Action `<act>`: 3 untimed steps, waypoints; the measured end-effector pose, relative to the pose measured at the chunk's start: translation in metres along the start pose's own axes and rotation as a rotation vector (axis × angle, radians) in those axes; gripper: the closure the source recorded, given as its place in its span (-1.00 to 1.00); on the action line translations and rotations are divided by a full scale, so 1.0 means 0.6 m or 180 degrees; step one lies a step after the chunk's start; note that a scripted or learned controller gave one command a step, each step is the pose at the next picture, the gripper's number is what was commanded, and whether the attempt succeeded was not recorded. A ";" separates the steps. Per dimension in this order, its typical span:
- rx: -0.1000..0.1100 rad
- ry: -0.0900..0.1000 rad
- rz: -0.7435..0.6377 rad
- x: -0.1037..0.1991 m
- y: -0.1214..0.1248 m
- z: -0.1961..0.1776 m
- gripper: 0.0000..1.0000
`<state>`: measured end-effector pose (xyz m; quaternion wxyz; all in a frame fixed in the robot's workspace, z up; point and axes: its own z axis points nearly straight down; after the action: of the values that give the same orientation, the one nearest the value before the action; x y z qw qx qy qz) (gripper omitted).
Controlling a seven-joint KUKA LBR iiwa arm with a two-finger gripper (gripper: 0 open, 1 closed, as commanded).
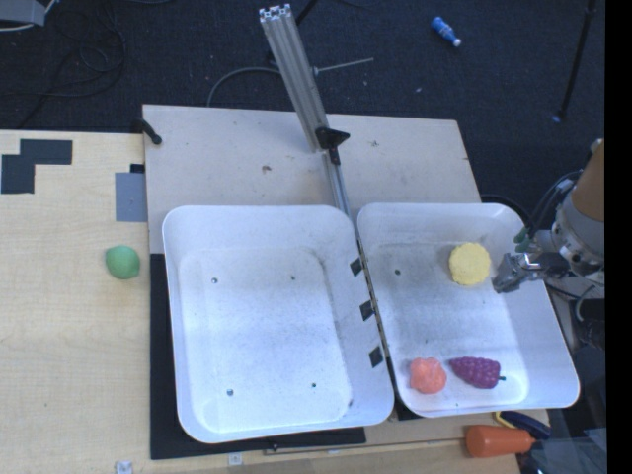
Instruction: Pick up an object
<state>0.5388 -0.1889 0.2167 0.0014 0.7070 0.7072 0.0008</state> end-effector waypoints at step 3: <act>0.0008 0.0003 -0.0010 0.187 0.002 0.001 1.00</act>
<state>0.5397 -0.0766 0.2159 0.0001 0.7059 0.7083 0.0002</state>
